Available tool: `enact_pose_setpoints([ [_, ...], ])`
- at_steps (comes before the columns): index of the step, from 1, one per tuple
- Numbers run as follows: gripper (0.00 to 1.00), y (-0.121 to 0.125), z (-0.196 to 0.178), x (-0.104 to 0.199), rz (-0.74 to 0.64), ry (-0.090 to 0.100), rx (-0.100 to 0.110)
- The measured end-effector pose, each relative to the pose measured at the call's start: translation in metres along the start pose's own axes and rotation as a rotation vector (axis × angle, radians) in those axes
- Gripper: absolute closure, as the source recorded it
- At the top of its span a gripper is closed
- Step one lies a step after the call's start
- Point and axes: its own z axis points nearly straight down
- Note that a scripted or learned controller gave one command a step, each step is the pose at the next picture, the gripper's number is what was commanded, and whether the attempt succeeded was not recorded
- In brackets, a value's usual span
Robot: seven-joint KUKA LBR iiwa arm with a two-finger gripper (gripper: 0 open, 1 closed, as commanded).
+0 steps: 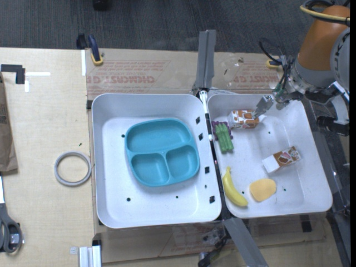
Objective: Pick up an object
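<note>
1. The gripper (266, 103) hangs over the far end of the right bin (311, 149), tilted toward the small carton (245, 119) lying just beside it. That lean suggests the carton is the target of the pick.
2. How the fingers are set cannot be told: they are small, grey and blurred against the white bin wall. Nothing can be seen held between them, and the carton appears to lie on the bin floor.
3. The other candidates lie loose in the same bin: a green pack (224, 136) against the left wall, a second carton (282, 159) near the middle, a banana (233, 189) and a flat yellow-orange piece (262, 189) at the near end. They lie apart from one another, which should leave room to close around any one of them.
4. The left bin (105, 149) holds a blue divided tray (162, 152), lying flat.
5. On the table (39, 127) lie a tape ring (73, 168) and, cut off by the left edge, scissors (9, 231).
6. The arm (322, 32) is cut off at the upper right, so its reach cannot be judged.
</note>
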Motion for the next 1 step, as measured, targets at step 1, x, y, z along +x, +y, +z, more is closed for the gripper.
enact_pose_setpoints([
  [1, 0.0, -0.0693, 0.0649, -0.0168, -0.104, 0.003, 0.002],
])
